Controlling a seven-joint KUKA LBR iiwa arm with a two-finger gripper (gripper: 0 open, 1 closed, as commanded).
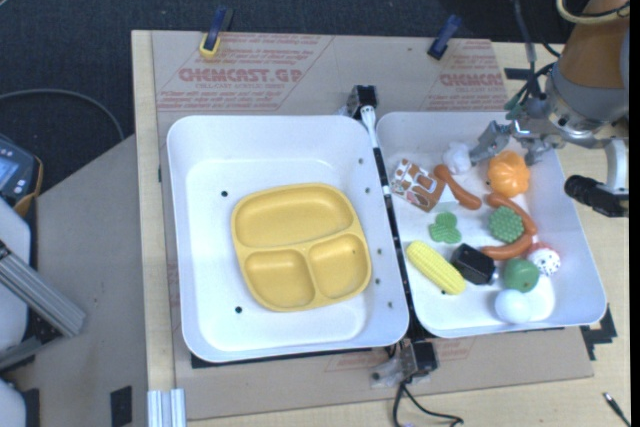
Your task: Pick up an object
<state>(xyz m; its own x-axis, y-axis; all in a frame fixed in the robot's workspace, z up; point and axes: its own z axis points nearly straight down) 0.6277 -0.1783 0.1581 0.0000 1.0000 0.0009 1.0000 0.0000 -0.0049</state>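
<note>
Worktop carries two bins. Left bin: yellow tray at centre. Right bin: toy food. My hand hangs at its twelve o'clock; whether it grips anything, I cannot tell. Orange fruit just beneath at six o'clock looks light, stiff, slippery; I judge a hold across its middle safest.

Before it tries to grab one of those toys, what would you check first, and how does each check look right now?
1. Pincer over the right bin: ok, at its far edge.
2. Pincer free of any toy: ok, nothing between its fingers.
3. Target nearby: ok, the orange lies just below.
4. Room around the orange: not ok, the sausage and green toy crowd it.
5. Fingers open enough: cannot tell.
6. Yellow tray out of the way: ok, in the left bin.
</note>
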